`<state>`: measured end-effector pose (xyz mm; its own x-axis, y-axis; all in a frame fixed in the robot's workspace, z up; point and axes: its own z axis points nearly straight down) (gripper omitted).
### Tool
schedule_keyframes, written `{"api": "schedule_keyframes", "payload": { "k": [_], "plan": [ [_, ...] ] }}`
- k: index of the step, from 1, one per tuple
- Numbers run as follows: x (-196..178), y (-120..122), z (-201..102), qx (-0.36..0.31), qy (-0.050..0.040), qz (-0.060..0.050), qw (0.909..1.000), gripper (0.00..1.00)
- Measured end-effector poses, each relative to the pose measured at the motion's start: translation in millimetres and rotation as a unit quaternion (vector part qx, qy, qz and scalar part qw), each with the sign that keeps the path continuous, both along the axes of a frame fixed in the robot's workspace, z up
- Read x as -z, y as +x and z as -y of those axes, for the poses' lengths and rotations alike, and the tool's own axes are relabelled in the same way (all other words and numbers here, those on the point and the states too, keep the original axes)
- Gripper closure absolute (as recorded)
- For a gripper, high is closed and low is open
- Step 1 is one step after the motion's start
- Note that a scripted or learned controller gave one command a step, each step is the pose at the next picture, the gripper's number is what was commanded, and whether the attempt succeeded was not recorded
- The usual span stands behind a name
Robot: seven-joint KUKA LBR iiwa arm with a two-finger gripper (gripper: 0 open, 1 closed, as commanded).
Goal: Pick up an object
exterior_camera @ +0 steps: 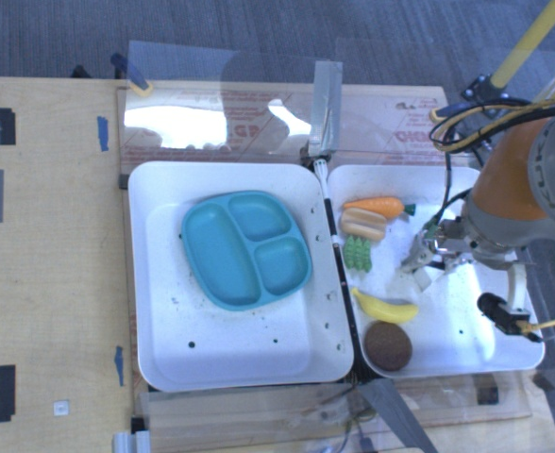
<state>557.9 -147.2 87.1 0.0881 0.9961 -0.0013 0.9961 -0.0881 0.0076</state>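
Note:
The right bin (466, 347) holds an orange carrot (374, 205), a hot dog bun (362, 223), a green ridged piece (357, 253), a yellow banana (385, 307) and a round brown cookie (388, 344). My gripper (427, 261) hangs low over the middle of the right bin, to the right of the green piece and above the banana. Nothing shows between its tips.
The left bin (164, 338) bears a blue divided plate (246, 248). A grey divider post (326, 111) stands at the back between the bins. Black and yellow cables (466, 121) loop near the arm at the right.

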Motion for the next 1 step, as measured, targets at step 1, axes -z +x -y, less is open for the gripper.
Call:
{"api": "schedule_keyframes", "payload": {
  "k": [1],
  "plan": [
    [-107.3, 52.0, -68.1, -0.053, 0.0016, -0.001, 0.9986, 1.00]
  ]
}}
